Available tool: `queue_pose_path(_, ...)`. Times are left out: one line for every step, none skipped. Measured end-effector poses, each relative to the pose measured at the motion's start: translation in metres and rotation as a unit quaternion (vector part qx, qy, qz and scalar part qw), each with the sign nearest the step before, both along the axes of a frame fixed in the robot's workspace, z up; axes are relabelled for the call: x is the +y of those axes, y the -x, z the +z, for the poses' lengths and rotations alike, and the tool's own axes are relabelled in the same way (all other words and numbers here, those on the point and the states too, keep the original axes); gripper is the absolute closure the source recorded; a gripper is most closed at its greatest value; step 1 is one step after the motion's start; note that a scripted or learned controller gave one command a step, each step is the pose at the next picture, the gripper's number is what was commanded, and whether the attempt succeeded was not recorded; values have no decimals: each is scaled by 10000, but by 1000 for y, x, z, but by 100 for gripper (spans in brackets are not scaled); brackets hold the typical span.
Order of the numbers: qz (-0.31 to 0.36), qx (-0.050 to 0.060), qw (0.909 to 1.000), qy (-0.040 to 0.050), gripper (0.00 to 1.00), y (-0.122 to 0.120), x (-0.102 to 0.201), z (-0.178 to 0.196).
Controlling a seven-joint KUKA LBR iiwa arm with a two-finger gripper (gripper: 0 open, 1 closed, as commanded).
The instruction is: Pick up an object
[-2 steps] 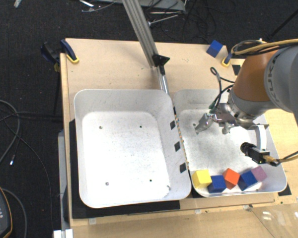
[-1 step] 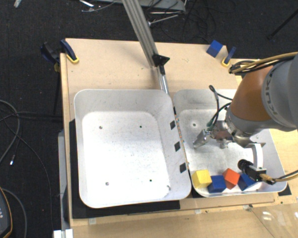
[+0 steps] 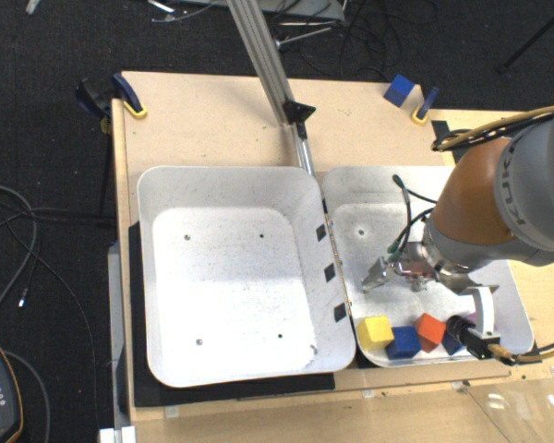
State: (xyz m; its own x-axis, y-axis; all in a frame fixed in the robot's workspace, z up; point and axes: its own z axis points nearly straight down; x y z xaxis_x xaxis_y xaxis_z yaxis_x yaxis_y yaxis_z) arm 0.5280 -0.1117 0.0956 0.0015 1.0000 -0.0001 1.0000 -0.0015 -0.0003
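Observation:
Several small blocks lie along the near edge of the right bin (image 3: 360,201): a yellow block (image 3: 376,330), a blue block (image 3: 404,341), an orange block (image 3: 431,329) and a darker blue piece (image 3: 452,340). My gripper (image 3: 397,271) hangs over the middle of that bin, just above and behind the blocks. It is closest to the yellow one and apart from all of them. I see nothing held in it. The arm's orange band and grey body cover the bin's right side.
The left bin (image 3: 166,192) lies beside the right one, sharing a raised middle wall. A loose blue block (image 3: 400,89) sits on the bench at the back right near a clamp (image 3: 423,106). A metal pole (image 3: 263,53) slants down to the bins' far edge.

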Motion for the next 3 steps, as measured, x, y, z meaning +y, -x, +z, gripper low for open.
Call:
queue_pose_path(0, 6, 10000, -6, 0, 19, 10, 16)
queue_pose_path(-1, -9, 10000, 2, 0, 6, -9, -1)
queue_pose_path(-4, -44, 10000, 18, 0, 25, -36, 107)
